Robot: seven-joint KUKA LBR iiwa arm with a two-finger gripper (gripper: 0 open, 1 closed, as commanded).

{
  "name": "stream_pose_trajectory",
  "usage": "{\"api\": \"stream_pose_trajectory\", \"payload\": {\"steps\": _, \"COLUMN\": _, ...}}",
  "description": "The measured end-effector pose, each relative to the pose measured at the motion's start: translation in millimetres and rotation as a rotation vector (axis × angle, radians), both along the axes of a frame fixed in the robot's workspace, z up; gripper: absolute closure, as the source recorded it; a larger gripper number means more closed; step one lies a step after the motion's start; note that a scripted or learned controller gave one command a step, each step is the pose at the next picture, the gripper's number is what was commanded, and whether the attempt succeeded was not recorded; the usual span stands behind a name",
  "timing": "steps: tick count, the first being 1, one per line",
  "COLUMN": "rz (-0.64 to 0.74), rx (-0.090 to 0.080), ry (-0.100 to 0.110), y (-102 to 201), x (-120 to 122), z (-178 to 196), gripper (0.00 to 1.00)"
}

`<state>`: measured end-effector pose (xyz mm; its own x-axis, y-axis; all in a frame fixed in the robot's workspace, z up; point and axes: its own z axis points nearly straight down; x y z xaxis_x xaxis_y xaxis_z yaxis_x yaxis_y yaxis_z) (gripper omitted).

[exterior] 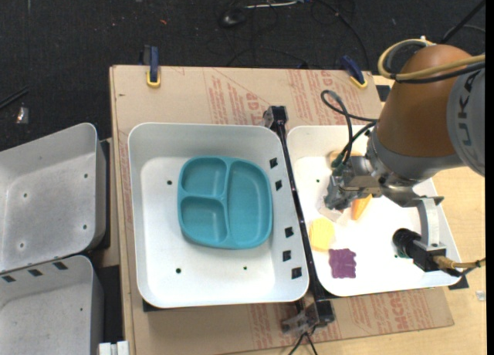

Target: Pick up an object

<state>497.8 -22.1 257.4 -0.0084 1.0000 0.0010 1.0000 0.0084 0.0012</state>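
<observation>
In the right bin lie a yellow piece, a purple piece and an orange piece. My gripper hangs low over the bin's left part, just left of the orange piece and above the yellow one. The wrist hides the fingertips, and I see nothing clearly between them. A small pale item lies just behind the gripper, partly hidden.
The left bin holds a teal divided plate. A divider with black clips separates the two bins. The arm's orange wrist covers the right bin's far right part. Two white trays lie off the bench at left.
</observation>
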Motion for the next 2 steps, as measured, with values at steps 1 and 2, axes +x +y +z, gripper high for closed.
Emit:
{"api": "stream_pose_trajectory", "payload": {"steps": 1, "rz": 0.0, "rx": 0.001, "ry": 0.002, "y": 57.2, "x": -5.5, "z": -0.3, "gripper": 1.0}}
{"api": "stream_pose_trajectory", "payload": {"steps": 2, "rz": 0.0, "rx": 0.0, "ry": 0.0, "y": 106.9, "x": 1.3, "z": 0.7, "gripper": 1.0}}
